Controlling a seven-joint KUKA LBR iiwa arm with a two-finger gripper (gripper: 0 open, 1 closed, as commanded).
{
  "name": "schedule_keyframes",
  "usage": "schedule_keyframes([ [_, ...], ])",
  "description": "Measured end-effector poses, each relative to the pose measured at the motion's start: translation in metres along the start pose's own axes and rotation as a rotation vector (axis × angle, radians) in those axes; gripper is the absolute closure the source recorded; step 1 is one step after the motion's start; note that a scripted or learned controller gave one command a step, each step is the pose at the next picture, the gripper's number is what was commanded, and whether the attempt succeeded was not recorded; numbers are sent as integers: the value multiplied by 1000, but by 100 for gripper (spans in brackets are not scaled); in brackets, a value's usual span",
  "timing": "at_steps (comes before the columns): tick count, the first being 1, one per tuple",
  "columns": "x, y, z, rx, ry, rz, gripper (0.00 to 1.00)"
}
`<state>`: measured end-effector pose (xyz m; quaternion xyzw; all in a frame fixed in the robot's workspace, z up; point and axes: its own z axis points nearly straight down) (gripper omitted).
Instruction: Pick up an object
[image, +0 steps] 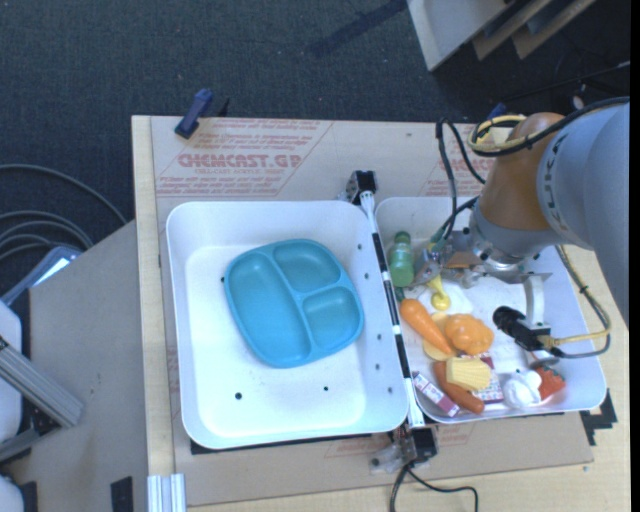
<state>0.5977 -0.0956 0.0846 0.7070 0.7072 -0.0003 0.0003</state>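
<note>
Claw above one carrot, one bottle

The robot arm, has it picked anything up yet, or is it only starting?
Nothing looks lifted: the carrot, green bottle and other toys lie in the right bin. The arm is down over that bin's far end. The grab and lift remain.
</note>
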Motion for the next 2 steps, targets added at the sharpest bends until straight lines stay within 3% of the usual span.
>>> schedule_keyframes([
  [1,0,1,-11,-3,0,1,100],
  [2,59,-40,-141,0,1,-1,100],
])
